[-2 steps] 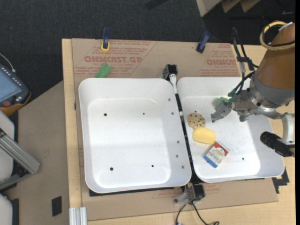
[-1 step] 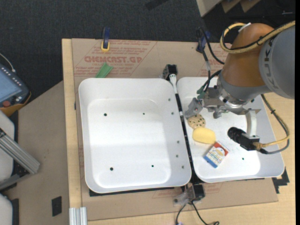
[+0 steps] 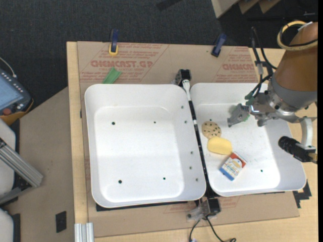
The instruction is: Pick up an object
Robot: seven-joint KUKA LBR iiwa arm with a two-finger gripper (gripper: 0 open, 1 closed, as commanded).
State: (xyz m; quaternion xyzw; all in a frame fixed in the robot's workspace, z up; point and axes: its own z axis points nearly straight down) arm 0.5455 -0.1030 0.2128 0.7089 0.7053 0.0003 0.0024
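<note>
Right bin [image 3: 282, 183] w/ arm's gripper [image 3: 241, 116] hovering at its 12 o'clock, fingers' state I can't tell, nothing held; yellow lump [image 3: 220, 145] at 7 o'clock of it looks the best target, so drop centred, clear of cookie [image 3: 211, 129] & small box [image 3: 232, 166].

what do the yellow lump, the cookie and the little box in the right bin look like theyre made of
Yellow lump: likely smooth plastic or foam, matte and evenly coloured. Cookie: tan disc with dark specks, baked-looking, possibly a plastic replica. Little box: probably printed cardboard, with flat faces and red, white and blue panels.
</note>
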